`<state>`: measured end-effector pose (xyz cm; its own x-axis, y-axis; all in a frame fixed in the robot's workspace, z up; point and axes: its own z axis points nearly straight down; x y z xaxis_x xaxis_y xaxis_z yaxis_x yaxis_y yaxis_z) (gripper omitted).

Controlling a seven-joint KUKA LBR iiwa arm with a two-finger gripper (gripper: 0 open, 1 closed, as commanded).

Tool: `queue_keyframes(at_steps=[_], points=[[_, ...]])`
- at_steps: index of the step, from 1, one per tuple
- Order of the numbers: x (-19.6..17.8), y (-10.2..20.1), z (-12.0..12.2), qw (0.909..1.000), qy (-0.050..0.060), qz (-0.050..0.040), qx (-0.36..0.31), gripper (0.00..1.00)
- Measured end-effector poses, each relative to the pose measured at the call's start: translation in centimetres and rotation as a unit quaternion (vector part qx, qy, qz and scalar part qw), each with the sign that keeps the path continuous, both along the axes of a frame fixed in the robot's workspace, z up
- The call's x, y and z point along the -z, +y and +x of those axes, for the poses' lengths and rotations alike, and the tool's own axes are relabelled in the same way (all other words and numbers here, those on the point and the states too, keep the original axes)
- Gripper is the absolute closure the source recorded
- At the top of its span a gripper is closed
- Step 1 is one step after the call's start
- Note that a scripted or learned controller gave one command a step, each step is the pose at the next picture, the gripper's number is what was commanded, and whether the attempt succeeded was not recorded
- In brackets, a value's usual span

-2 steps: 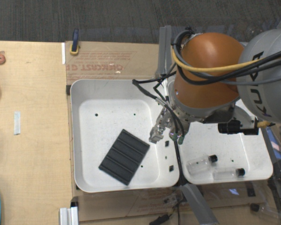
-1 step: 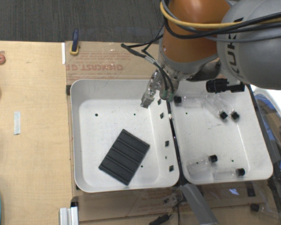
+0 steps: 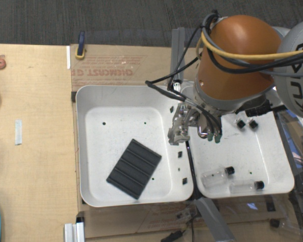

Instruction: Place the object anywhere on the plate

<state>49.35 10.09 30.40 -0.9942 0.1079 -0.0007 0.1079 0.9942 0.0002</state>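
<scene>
The gripper (image 3: 181, 130) hangs over the seam between the 2 bins (image 3: 91, 185); whether it grips anything I cannot tell. The dark ridged plate (image 3: 134, 168) lies bare, so placing remains.

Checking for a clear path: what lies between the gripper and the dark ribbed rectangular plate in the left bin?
In the camera view, bare white floor of the left bin separates the gripper from the dark ribbed rectangular plate.

Your bench (image 3: 30, 150) is pale wood, with brown cardboard (image 3: 116, 67) under two shallow white plastic bins: the left bin (image 3: 91, 105) and right bin (image 3: 280, 160) (edges touching) sit side by side.
</scene>
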Motion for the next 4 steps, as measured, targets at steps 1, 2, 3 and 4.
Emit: queue_keyframes(at_steps=[1, 2, 3, 4], points=[[-1.3, -1.1, 4.2, 0.9698, -0.001, 0.0004, -0.244, 1.00], [5.7, 4.9, 2.1, 0.9277, 0.000, 0.0006, -0.373, 1.00], [6.5, -1.6, 0.9, 0.9108, 0.000, 0.0004, -0.413, 1.00], [1.7, -0.3, 4.7, 0.7993, -0.002, 0.0006, -0.601, 1.00]])
